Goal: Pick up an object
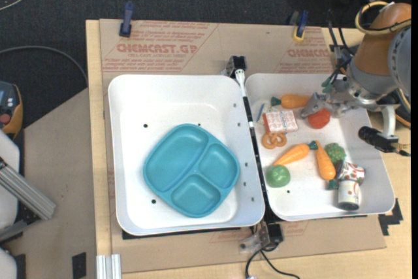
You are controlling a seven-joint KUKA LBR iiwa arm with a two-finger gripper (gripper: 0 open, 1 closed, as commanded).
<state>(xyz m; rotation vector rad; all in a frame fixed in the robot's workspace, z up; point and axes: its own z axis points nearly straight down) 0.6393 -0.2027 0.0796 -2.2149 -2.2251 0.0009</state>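
My gripper (pixel 324 103) hangs over the far part of the right bin (pixel 375 202), just above a red tomato (pixel 319 119) and seemingly touching its top. An orange toy vegetable (pixel 293 101) lies just to the gripper's left. Nearer the front of the bin lie a red-and-white snack packet (pixel 280 120), a pretzel (pixel 274 139), a carrot (pixel 291 154), a green lime (pixel 278 176), a second carrot (pixel 324 164) beside a broccoli (pixel 335 152), and a small can (pixel 349 195).
The left bin (pixel 124 108) holds a blue divided plate (pixel 191 169). A ridge (pixel 248 121) separates the two bins. The grey arm with its orange band (pixel 382 42) comes in from the right over the right bin's far corner. Clamps (pixel 126 18) hold the board's back edge.
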